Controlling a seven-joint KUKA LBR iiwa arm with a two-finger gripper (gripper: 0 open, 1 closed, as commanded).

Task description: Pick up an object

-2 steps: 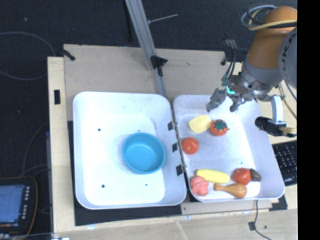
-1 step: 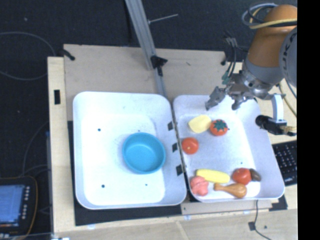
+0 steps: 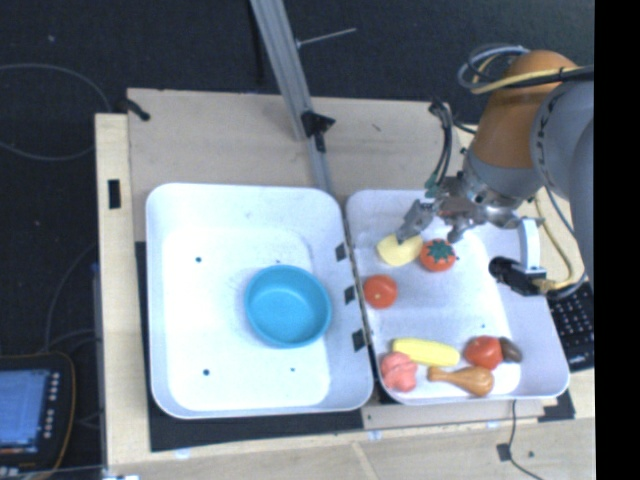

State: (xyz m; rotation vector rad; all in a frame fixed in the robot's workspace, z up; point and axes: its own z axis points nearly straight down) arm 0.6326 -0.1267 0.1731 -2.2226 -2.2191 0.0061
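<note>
Here the jaws [image 3: 432, 230] stand apart, one tip over the pale yellow fruit [image 3: 397, 251], the tomato [image 3: 437, 256] just below; closing could catch both, or neither.

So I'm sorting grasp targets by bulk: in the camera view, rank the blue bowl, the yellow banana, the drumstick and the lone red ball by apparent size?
Largest to smallest:
1. blue bowl
2. and 3. yellow banana and drumstick: similar in length, too close to rank
4. lone red ball
</note>
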